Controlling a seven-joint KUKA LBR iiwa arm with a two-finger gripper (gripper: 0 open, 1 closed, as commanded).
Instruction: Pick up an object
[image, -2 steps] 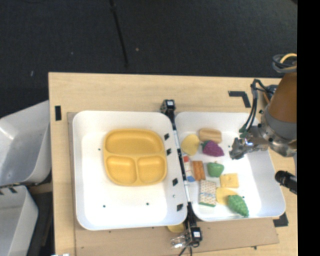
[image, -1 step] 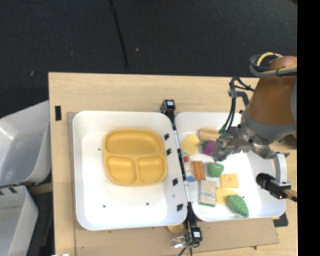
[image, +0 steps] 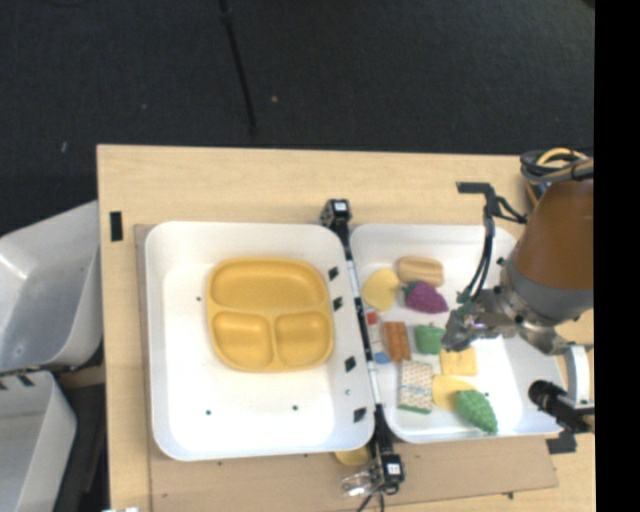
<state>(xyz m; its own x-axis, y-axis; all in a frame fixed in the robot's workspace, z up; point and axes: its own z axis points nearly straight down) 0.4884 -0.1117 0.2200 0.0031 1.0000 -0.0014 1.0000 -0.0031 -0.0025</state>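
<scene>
Yellow 3-compartment plate (image: 270, 313) sits alone in the left bin (image: 180, 400), while the right bin (image: 500, 432) holds a pile of toy food: a bread roll (image: 419, 270), purple grapes (image: 425, 296), a yellow round piece (image: 380, 289), a brown wafer (image: 397, 341), a checkered cracker (image: 416, 385) and a bumpy green veggie (image: 476, 411). Hand (image: 463, 330) is low over the middle of that pile, right by a small green piece (image: 428, 339) and a yellow block (image: 459, 361), and honestly I can't tell if it's open, closed or gripping anything. Both bins sit side by side on the tan wooden surface (image: 300, 185).
</scene>
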